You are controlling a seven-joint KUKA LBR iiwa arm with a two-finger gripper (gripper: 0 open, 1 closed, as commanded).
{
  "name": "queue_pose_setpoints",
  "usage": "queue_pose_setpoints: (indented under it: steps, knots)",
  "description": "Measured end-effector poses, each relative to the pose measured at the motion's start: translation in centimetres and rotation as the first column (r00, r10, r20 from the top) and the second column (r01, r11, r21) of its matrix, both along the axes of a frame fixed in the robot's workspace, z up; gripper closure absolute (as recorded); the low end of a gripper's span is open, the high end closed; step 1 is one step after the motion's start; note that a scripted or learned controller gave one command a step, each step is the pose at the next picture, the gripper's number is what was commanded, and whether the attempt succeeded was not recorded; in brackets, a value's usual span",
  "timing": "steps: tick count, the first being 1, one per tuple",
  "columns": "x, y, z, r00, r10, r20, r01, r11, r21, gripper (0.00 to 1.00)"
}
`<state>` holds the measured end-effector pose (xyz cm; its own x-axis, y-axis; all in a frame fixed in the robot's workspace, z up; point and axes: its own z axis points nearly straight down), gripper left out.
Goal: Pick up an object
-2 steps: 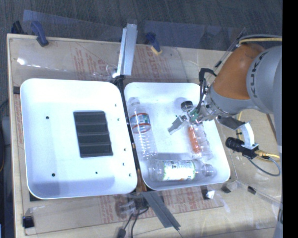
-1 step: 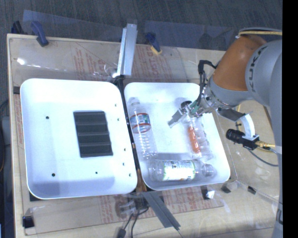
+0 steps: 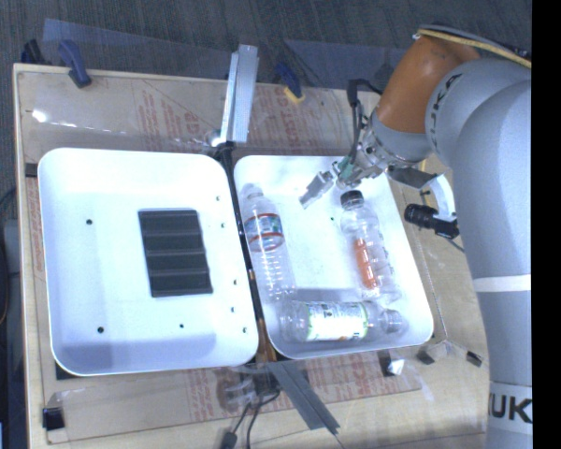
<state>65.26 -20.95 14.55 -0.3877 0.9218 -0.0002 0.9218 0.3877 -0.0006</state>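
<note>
Gripper (image 3: 325, 183) sits upper part of right bin (image 3: 411, 279), holding nothing; can't tell its state. Three clear plastic bottles in that bin: one w/ orange contents (image 3: 366, 251) at right, red-labelled (image 3: 266, 241) at left, green-labelled (image 3: 337, 321) lying along bottom. Left bin (image 3: 75, 279) has dark ridged pad (image 3: 175, 252).

Right bin (image 3: 407, 251): bottles (image 3: 266, 241) at 9, 3 and 6 o'clock; centre floor free. Left bin (image 3: 65, 251): only a black tray (image 3: 174, 252) mid-floor.

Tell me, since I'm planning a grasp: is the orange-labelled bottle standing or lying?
Lying. The orange-labelled bottle rests lengthwise on the right bin floor, dark cap toward the far wall.
</note>
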Motion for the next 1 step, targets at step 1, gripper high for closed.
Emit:
queue_pose_setpoints:
  steps: [1]
  knots:
    - [-1.87, -0.06, 2.72, 0.999, -0.036, -0.001, 0.036, 0.999, 0.001, 0.00]
